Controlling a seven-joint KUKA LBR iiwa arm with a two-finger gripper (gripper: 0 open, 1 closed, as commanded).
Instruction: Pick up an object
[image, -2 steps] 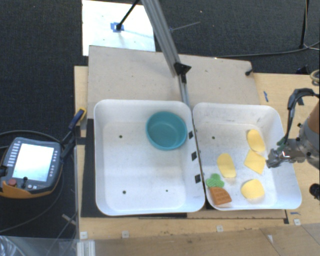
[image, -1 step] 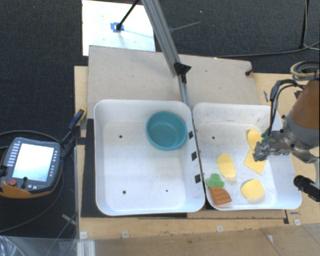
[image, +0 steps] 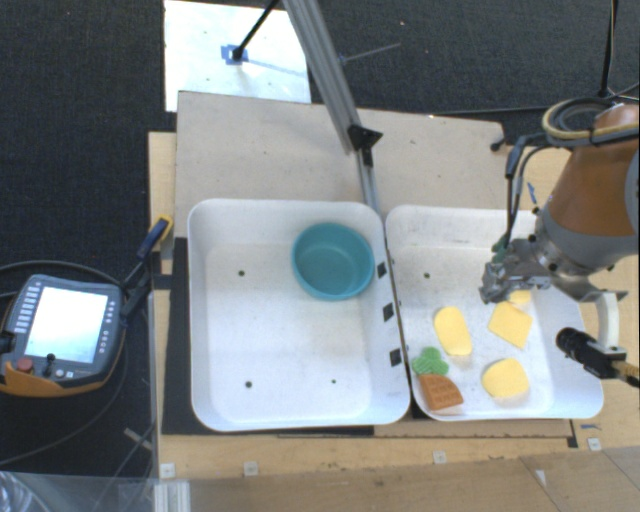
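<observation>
My gripper (image: 503, 285) hangs over the right bin (image: 450, 235), just above and left of a yellow wedge (image: 511, 325); a scrap of yellow shows right under it. A yellow oblong piece (image: 452, 331) lies left of the wedge. Nearer the front edge rests a round yellow piece (image: 505, 379). In the bin's front left corner, an orange block (image: 439, 391) sits with a green leafy piece (image: 430, 361) on it. A teal bowl (image: 333, 260) stands at the back right of the left bin (image: 240, 330).
A grey pole (image: 335, 90) slants down to the divide between the bins. A teach pendant (image: 62, 333) lies off the bench at the left. The arm's orange band (image: 595, 190) looms over the right bin's far right side.
</observation>
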